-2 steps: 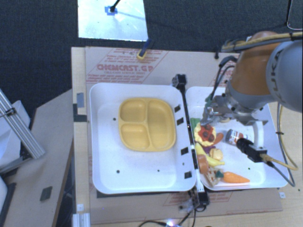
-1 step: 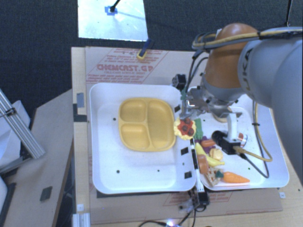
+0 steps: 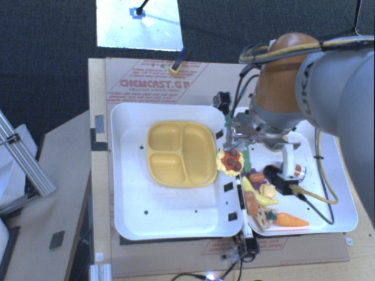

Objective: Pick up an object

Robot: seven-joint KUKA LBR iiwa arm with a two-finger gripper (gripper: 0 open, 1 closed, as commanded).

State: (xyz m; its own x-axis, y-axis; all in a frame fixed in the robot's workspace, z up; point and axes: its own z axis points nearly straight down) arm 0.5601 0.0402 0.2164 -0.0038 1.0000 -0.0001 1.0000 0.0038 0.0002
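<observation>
The gripper (image 3: 233, 152) hung over the red-and-yellow toy (image 3: 229, 162), finger state impossible to tell; lifting it clear of the right bin (image 3: 345, 212) likely came next.

The arm (image 3: 340, 92) is chunky, with smooth rounded light-grey casing and a glossy orange band (image 3: 281, 78) bulging above the wrist. Yellow and black cables (image 3: 293, 47) run bundled along the top of it, and thinner black wires (image 3: 240, 92) loop down the wrist. Below sits a grey metal flange, pretty blurry.
</observation>
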